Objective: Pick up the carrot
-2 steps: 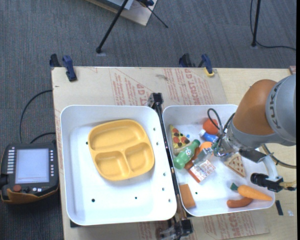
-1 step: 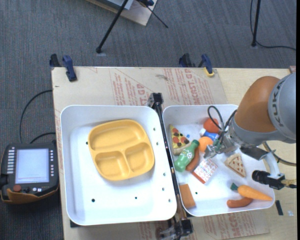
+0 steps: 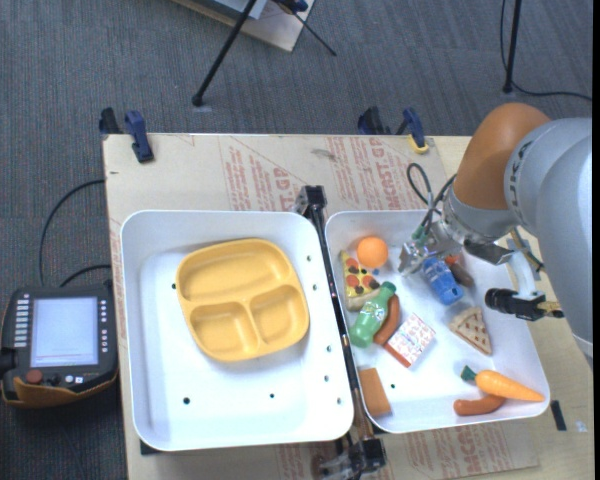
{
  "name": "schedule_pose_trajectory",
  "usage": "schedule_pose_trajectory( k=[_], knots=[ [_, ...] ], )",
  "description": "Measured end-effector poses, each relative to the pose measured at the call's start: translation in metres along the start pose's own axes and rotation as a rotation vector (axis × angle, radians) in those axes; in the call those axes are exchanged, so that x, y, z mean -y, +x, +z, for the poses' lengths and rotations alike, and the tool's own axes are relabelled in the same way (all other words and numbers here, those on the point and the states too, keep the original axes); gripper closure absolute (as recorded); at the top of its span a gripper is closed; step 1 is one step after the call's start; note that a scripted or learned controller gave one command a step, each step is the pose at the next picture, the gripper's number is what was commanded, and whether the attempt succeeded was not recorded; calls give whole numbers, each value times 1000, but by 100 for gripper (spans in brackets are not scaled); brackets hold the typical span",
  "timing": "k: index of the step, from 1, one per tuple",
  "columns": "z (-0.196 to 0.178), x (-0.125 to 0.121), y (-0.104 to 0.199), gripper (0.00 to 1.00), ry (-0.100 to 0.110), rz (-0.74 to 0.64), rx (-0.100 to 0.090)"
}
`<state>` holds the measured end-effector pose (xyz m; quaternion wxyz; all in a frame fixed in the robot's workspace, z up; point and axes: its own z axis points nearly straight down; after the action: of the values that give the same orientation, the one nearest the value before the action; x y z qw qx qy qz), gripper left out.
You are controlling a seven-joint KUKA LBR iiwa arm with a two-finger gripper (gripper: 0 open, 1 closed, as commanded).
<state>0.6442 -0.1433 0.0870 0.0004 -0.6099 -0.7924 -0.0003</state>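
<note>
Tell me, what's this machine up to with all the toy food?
The arm's tool hangs over the right bin, near a blue bottle at its far side. The carrot it is meant to pick up lies untouched in the near right corner. The left bin holds a yellow tray.

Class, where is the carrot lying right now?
The carrot lies in the right bin's near right corner in the camera view, just above a sausage and below the sandwich wedge.
</note>
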Motion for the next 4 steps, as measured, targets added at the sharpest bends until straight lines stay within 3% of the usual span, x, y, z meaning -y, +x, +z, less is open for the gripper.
schedule_pose_trajectory(
  k=[1, 2, 3, 4],
  knots=[
    [-1, -1, 1, 0, 0, -4, 0],
    [2, -9, 51, 0, 21, 314, 1],
    [6, -5, 52, 0, 42, 585, -5],
    [1, -12, 52, 0, 8, 1090, 0]
  ],
)
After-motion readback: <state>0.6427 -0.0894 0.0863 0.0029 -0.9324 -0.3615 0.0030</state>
